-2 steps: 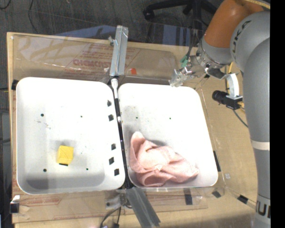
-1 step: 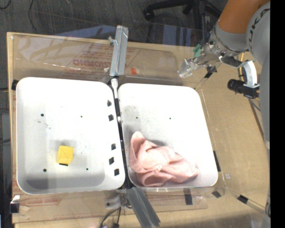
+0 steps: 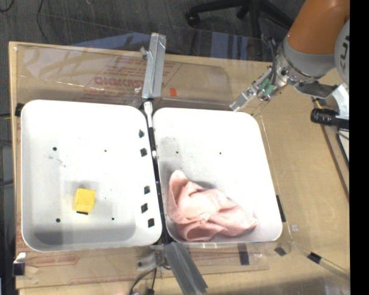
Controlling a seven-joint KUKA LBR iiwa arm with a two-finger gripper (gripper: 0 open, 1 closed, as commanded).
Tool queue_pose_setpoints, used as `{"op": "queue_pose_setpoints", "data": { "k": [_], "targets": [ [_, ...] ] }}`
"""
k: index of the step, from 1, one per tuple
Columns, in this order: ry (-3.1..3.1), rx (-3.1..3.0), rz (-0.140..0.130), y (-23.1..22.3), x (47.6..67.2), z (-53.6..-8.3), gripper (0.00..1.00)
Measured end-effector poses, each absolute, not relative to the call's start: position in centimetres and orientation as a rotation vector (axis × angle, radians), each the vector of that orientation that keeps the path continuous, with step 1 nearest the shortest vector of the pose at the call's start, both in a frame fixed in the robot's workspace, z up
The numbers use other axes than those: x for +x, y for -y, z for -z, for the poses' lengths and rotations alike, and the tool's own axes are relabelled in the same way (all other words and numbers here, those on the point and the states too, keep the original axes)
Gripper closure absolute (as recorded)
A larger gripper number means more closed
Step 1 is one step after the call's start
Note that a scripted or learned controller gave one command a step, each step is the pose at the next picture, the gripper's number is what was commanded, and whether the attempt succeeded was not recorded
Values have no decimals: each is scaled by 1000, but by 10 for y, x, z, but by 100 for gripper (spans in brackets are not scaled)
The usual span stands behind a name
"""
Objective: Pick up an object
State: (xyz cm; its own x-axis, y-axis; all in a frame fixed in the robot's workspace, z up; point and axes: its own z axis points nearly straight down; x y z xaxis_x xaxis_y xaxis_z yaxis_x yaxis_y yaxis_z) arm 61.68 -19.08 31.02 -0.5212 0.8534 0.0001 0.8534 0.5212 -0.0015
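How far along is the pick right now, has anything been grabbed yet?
Nothing looks done yet. The gripper hangs above the far edge of the right bin, with nothing seen between its jaws. The pink cloth lies bunched in that bin's near part, and the yellow block sits in the left bin. Reaching down, grasping and lifting are all left.

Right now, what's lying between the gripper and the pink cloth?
In the camera view, bare white floor of the right bin lies between the gripper, above the bin's far rim, and the pink cloth at its near edge.
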Motion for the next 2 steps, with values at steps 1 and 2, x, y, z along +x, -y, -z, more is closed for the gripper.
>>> {"op": "queue_pose_setpoints", "data": {
  "k": [1, 2],
  "targets": [
    [2830, -1360, -2, 209, 615, -209, 100],
    [2836, -1354, -3, 209, 616, -221, 100]
  ]
}}
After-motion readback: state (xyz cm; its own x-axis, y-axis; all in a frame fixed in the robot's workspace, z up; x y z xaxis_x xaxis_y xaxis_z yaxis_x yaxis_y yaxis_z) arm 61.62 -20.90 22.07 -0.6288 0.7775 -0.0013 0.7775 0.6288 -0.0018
